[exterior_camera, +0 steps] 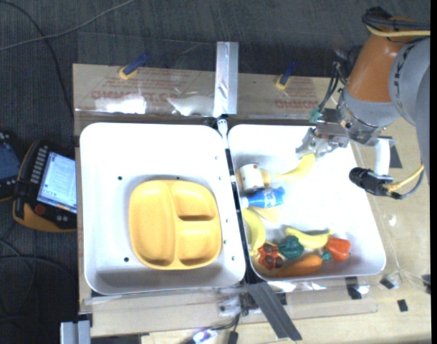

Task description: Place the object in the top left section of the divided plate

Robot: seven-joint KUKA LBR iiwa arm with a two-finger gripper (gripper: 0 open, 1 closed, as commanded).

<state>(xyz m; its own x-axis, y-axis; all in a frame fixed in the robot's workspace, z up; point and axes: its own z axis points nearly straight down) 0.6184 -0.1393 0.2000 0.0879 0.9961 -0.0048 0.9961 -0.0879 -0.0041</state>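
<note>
A yellow divided plate (pixel 175 222) lies in the middle of the left bin (pixel 104 156), with one large section on its left and two smaller ones on its right; nothing lies on it. My gripper (pixel 315 145) hangs over the far part of the right bin (pixel 362 213), on the grey arm with the orange band (pixel 372 67). Right below it lies a yellow banana (pixel 297 169), its upper end touching or just under the gripper. Whether the banana is held is hidden.
The right bin also holds a small cream jar (pixel 251 175), a blue bottle (pixel 265 198), two more bananas (pixel 254 228) (pixel 310 237), a green toy (pixel 291 248), a carrot (pixel 302 266) and an orange pepper (pixel 338 248). A handheld device (pixel 50 188) lies left of the bins.
</note>
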